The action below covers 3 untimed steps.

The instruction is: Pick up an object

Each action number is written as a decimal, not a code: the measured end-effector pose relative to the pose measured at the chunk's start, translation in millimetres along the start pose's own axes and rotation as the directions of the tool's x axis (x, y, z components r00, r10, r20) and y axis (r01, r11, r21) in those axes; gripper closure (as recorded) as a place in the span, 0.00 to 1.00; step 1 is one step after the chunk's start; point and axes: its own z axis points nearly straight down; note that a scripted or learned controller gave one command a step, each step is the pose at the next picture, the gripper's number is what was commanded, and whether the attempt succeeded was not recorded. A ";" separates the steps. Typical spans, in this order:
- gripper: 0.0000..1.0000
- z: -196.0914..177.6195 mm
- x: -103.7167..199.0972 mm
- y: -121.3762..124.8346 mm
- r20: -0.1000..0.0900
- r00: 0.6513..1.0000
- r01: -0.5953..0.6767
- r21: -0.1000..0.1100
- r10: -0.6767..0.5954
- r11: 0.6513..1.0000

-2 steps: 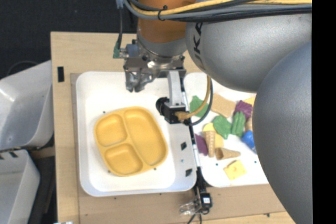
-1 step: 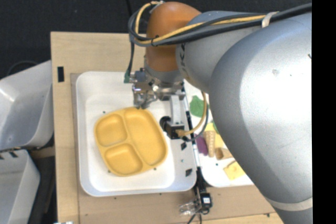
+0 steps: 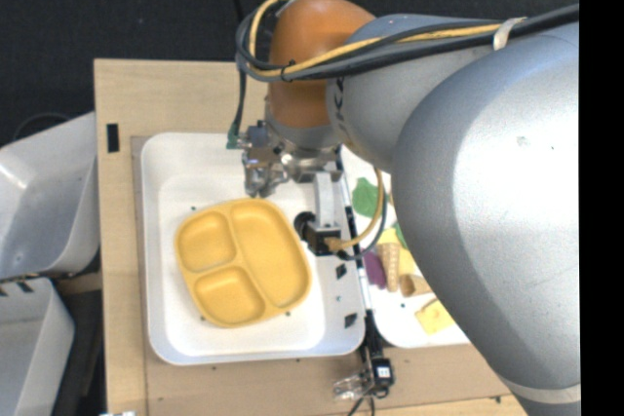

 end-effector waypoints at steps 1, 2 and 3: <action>1.00 -59.5 17.6 -34.1 0.000 1.000 0.001 0.000 -0.001 1.000; 1.00 -161.7 64.3 -86.3 -0.007 1.000 0.012 -0.010 -0.012 1.000; 1.00 -124.0 52.5 -52.2 0.001 1.000 0.001 0.000 -0.001 1.000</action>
